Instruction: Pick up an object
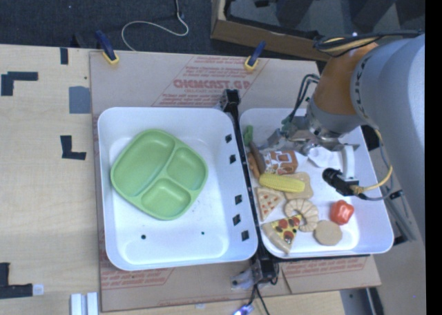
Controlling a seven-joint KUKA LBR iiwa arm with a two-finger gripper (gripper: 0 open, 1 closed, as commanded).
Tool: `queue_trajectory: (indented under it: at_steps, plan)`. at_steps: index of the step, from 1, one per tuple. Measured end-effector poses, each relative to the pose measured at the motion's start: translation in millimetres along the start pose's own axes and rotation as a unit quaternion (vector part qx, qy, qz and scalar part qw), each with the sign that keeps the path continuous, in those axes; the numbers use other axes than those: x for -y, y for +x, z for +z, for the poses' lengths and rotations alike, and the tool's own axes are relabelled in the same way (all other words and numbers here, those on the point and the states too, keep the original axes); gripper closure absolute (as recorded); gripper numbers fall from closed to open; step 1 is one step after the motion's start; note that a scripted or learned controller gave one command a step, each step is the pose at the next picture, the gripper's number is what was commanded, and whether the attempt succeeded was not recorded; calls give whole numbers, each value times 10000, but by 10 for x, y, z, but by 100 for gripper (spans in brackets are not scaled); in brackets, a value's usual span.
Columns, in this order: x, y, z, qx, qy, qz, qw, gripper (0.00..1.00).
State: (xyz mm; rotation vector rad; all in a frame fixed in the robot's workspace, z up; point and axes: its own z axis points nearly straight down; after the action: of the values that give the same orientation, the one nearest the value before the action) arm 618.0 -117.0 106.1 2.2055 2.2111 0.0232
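- How the jaws stand cannot be told: the gripper [298, 139] is down in the upper part of the right bin [376, 241], under the grey arm [387, 92], and its tips are too dark and crowded to read.
- At centre left of the frame, the left bin [110, 237] holds a green divided plate [159, 173], lying flat.
- In the right bin, toy food clusters along the left side: a small printed carton [282, 162] just beside the gripper, a corn cob [282, 183] below it, a sandwich wedge [268, 202], and a pizza slice [284, 231] at the bottom.
- Further right lie a pretzel [302, 211], a tan cookie [328, 233] and a red pepper [341, 212].
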Motion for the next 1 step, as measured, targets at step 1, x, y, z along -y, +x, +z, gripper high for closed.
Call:
queue_trajectory:
  at_steps: [1]
  plan:
    - [3,3,2,0,2,-1,10000,0]
